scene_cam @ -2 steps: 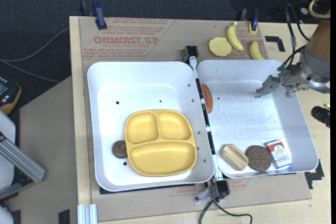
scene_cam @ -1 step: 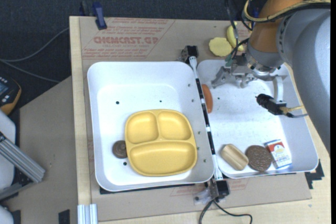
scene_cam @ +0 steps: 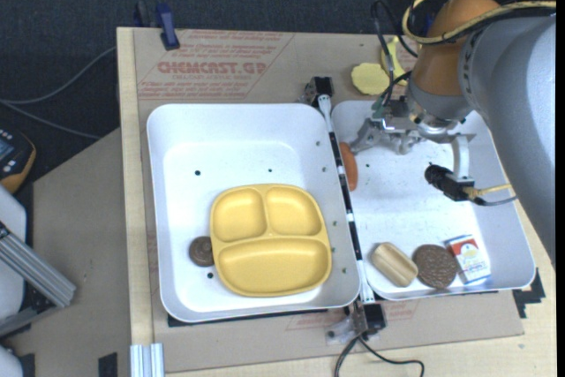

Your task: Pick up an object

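My gripper [scene_cam: 395, 137] hangs low over the far left part of the right bin [scene_cam: 508, 216], below the orange wrist band. An orange sausage-shaped piece [scene_cam: 350, 168] lies against that bin's left wall, just left of and below the gripper. Along the bin's front edge sit a tan bread roll [scene_cam: 393, 264], a round brown cookie [scene_cam: 435, 266] and a small red, white and blue box [scene_cam: 467, 258]. I see nothing held by the gripper.
The left bin [scene_cam: 177, 146] holds a yellow divided tray [scene_cam: 268, 237] with a second brown cookie [scene_cam: 201, 251] by its left side. A yellow lump [scene_cam: 371, 78] lies on the bench behind the right bin. A black part with a yellow cable [scene_cam: 448, 182] hangs under the arm.
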Tool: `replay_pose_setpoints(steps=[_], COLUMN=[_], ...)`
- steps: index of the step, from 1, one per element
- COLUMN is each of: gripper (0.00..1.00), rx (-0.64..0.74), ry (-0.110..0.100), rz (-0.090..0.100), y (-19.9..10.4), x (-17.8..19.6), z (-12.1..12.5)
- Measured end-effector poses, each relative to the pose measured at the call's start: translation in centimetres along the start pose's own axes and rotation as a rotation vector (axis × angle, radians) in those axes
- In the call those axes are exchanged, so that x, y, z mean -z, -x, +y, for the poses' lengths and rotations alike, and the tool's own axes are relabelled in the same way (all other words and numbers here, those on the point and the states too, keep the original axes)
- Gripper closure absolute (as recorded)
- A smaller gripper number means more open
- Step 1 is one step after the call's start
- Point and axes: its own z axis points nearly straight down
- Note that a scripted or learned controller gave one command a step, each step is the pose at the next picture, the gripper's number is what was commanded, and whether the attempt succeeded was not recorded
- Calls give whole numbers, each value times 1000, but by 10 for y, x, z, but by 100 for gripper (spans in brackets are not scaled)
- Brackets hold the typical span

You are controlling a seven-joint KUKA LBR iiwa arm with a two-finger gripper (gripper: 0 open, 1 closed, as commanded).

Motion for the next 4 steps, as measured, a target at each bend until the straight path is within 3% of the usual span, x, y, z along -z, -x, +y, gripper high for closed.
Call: replay_pose_setpoints(steps=[1, 4], gripper=[0, 0], rx=[0, 0], ry=[6, 4], rz=[-2, -2], y=[3, 2], x=[0, 1], z=[14, 18])
